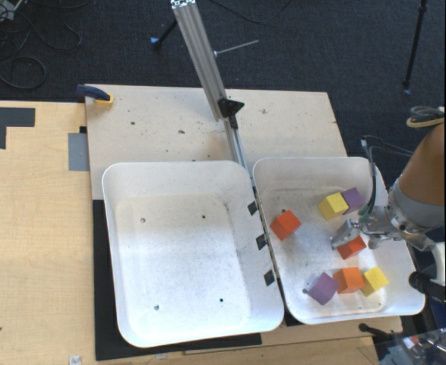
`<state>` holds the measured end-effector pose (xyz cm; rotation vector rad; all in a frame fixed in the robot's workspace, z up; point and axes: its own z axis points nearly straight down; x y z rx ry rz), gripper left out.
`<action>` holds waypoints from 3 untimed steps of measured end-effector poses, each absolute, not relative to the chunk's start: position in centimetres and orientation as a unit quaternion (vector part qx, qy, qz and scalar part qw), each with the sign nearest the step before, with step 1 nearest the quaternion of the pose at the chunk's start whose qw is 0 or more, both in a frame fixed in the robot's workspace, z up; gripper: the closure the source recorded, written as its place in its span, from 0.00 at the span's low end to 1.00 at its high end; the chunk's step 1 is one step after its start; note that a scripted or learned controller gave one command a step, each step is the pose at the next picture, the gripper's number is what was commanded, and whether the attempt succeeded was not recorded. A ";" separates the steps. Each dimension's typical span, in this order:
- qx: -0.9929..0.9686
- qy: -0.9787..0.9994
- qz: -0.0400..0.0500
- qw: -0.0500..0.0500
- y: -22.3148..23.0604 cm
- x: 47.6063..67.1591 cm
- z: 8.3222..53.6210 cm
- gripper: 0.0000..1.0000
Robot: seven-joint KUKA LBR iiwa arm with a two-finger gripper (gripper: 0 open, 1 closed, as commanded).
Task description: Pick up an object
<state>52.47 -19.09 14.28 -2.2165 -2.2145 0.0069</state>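
You see two white bins side by side on the bench. The left bin (177, 318) has only small dark specks on its floor. The right bin (306, 169) has blocks in it. Your gripper (349, 236) reaches in from the right and sits low in the right bin, right over a small red block (352, 247). It touches that block or nearly does, but you cannot tell if the fingers are open or closed, or if they hold it. Just above the gripper a yellow block (333, 205) and a purple block (352, 198) sit touching. An orange-red block (285, 223) sits alone near the bin's left wall. Near the front wall a purple block (323, 287), an orange block (349, 279) and a yellow block (374, 280) sit in a row.
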 end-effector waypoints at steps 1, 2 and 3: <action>-0.708 -0.706 0.000 0.001 -19.1 52.5 9.2 0.00; -0.711 -0.704 0.001 0.002 -19.2 52.4 10.2 1.00; -0.709 -0.705 -0.001 -0.001 -19.3 52.0 16.4 1.00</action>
